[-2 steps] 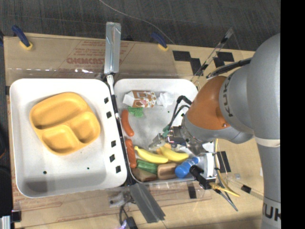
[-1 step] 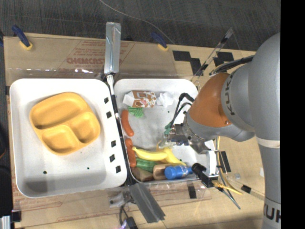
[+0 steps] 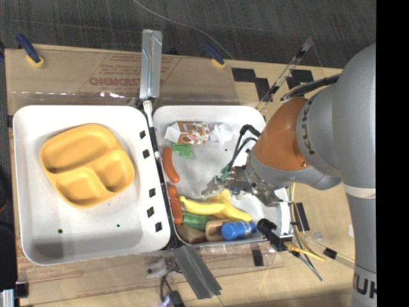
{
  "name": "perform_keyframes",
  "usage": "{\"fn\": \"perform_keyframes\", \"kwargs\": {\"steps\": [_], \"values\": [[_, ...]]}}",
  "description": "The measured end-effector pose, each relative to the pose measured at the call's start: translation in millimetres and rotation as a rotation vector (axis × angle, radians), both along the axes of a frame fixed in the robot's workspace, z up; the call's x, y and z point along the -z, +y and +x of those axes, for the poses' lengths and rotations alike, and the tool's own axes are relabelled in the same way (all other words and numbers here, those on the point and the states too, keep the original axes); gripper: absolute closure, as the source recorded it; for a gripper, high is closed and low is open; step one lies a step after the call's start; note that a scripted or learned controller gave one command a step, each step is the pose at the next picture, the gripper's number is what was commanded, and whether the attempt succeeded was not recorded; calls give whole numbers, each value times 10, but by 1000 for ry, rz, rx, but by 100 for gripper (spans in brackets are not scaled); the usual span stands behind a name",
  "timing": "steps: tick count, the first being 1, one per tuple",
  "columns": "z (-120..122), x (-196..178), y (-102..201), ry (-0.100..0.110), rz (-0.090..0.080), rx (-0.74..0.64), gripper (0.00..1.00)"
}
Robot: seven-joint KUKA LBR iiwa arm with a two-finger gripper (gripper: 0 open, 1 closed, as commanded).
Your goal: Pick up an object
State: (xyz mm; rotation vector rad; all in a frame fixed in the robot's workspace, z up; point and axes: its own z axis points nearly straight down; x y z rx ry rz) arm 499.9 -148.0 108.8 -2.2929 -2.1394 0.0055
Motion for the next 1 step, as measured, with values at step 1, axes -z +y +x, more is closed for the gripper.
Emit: {"fn": "perform_keyframes", "kwargs": {"steps": [1], "values": [[-85, 164, -136, -6, 1, -151, 0]]}}
